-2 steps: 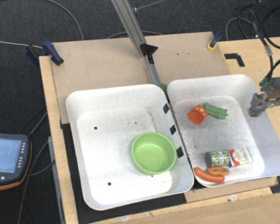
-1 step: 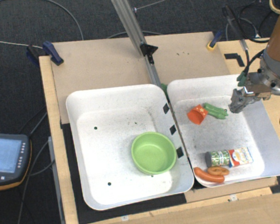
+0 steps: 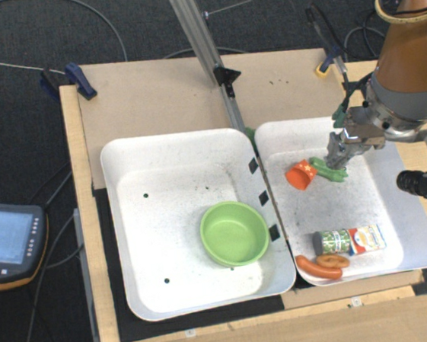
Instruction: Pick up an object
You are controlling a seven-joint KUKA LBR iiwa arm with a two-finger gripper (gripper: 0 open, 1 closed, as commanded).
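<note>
The bench (image 3: 150, 82) carried 2 white bins side by side. The left bin (image 3: 135, 190) held a green bowl (image 3: 234, 234) near its lower right corner. The right bin (image 3: 403, 221) held the likelier targets: a carton (image 3: 350, 240) lying flat toward the near rim with a sausage (image 3: 320, 267) touching its left end, and a carrot toy (image 3: 315, 172) farther back.

The arm (image 3: 407, 52) reached in from the right, and its gripper (image 3: 339, 152) hung low over the green stalk end of the carrot toy. The toy's long axis ran roughly left to right, orange head to the left and green stalk to the right, directly under the gripper. Whether it was clenched or released could not be told, as the wrist hid the tips. The stalk seemed the part within reach.
</note>
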